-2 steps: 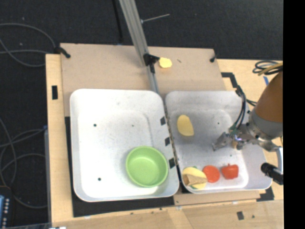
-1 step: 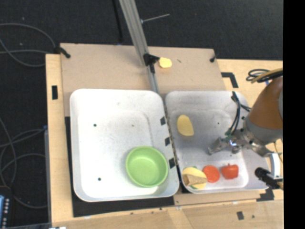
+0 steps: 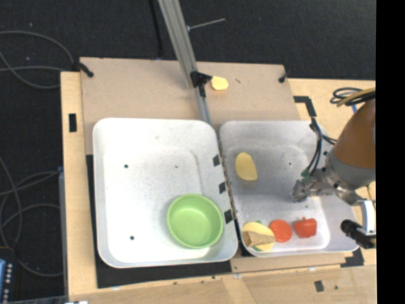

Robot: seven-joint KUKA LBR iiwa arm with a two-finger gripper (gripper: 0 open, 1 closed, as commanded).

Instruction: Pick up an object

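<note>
Tool (image 3: 304, 189) low inside the right bin (image 3: 278, 135), near that bin's right wall, hanging from the grey arm with its orange band (image 3: 358, 135). Too small and blurred to tell whether spread or pressed together; nothing visibly pinched.

Nearest to the tool: a red pepper-like piece (image 3: 305, 227), just below it in the view, apart from it, lying on the bin floor by the front wall. Beside that, a round red tomato-like piece (image 3: 280, 230), below the tool and a little to the view's left. Further left along the same front wall, touching or nearly touching the tomato-like piece, a yellow and tan lump (image 3: 258, 236) tucked into the bin's front-left corner.

Up and to the view's left of the tool, well apart, a yellow oval piece (image 3: 246, 166) flat on the floor near the divide between the bins.

Far left of the tool, across the divide, a green bowl (image 3: 195, 220) upright in the left bin (image 3: 136, 151), toward its front-right corner.

Well beyond the tool, behind both bins, a small yellow item (image 3: 219, 83) on the tabletop (image 3: 136, 87) beside the foot of a slanted metal post (image 3: 179, 40).
</note>
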